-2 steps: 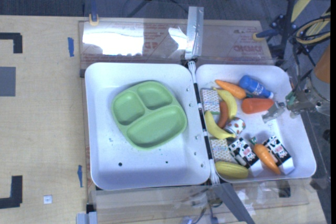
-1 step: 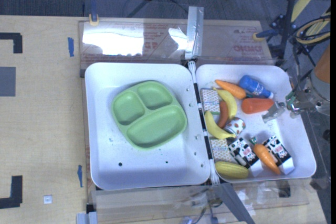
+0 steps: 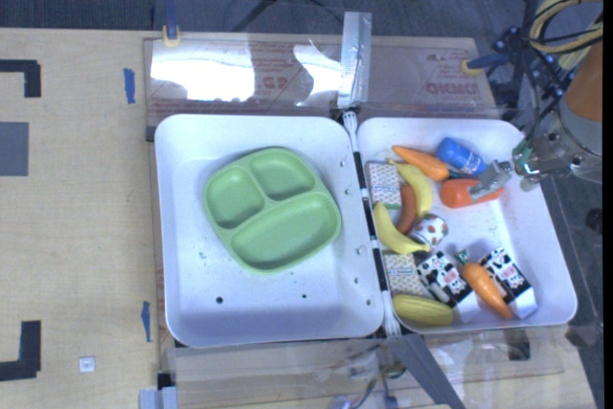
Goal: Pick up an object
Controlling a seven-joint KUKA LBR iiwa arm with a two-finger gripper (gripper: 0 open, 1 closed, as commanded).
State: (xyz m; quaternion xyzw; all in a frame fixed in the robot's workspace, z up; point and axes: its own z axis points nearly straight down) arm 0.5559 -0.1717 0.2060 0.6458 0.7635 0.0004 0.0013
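Note:
The right bin [image 3: 546, 225] holds several toy foods. Among them are a red-orange tomato [image 3: 456, 194], a blue bottle [image 3: 460, 154] and a carrot [image 3: 420, 161] near the far side. Two bananas [image 3: 395, 232] and a small speckled ball [image 3: 432, 229] lie in the middle. My gripper [image 3: 498, 177] reaches in from the right and hangs low over the bin. Its tip is at the tomato's right edge, just right of the blue bottle. Nothing visibly rides between its tips.
Near the front of the right bin lie two cow-patterned cartons [image 3: 440, 276], a second carrot [image 3: 486, 288] and a yellow piece [image 3: 421, 309]. The left bin [image 3: 182, 168] holds a green divided plate [image 3: 273, 208]. A ridge [image 3: 362, 206] separates the bins. Tripod legs and cables stand behind.

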